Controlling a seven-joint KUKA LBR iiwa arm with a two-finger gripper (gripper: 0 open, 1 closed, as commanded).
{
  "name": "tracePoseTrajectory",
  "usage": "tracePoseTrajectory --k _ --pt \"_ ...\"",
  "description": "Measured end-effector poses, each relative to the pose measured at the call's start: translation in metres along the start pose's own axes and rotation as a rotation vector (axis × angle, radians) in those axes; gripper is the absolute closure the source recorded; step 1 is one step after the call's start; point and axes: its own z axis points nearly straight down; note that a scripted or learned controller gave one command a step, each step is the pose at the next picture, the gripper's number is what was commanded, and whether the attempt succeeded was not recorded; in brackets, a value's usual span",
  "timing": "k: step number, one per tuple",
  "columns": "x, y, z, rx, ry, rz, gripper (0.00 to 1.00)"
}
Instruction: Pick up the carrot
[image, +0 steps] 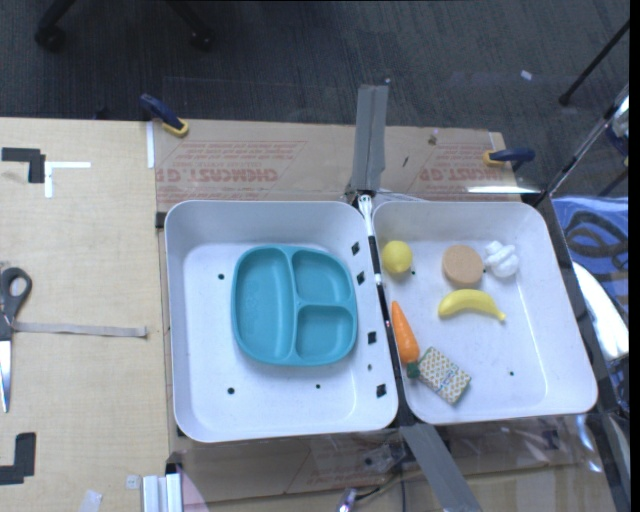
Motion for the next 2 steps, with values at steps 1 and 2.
tracePoseTrajectory --k 1,2 --pt "0.0 0.0 0.0 0.0 0.0 -0.229 0.0" --pt "-0.0028 -0.0004 -0.0001 0.0 0.0 -0.442 0.0"
